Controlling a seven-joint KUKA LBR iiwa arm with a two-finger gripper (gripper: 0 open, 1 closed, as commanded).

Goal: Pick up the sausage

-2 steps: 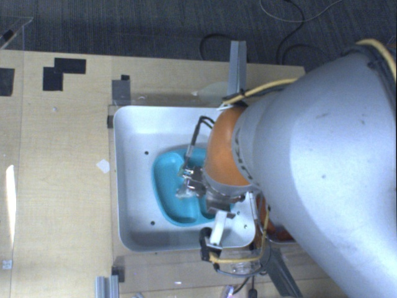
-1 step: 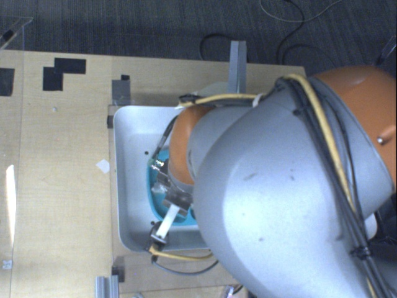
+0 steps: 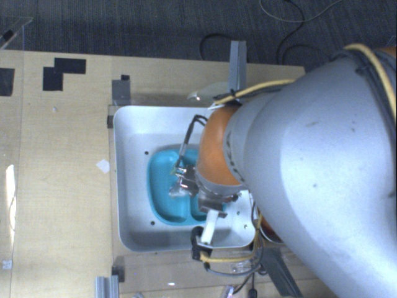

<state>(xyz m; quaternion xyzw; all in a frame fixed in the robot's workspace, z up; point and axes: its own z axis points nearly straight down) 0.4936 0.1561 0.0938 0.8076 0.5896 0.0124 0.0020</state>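
Wooden bench [image 3: 62, 185], white bin [image 3: 133, 135] holding blue dish [image 3: 162, 188], arm [image 3: 298, 166] above

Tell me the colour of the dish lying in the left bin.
Light blue: the dish shows in the camera view, partly under the arm.

place: robotics lab | evidence: plywood bench [image 3: 56, 185], white bin [image 3: 133, 141], loose cables [image 3: 291, 8], carpet floor [image 3: 124, 17]

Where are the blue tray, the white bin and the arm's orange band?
blue tray [image 3: 162, 185]: camera view, on its bare left half.
white bin [image 3: 133, 166]: camera view, on its left inner wall.
orange band [image 3: 214, 151]: camera view, on the band's middle, above the wrist.
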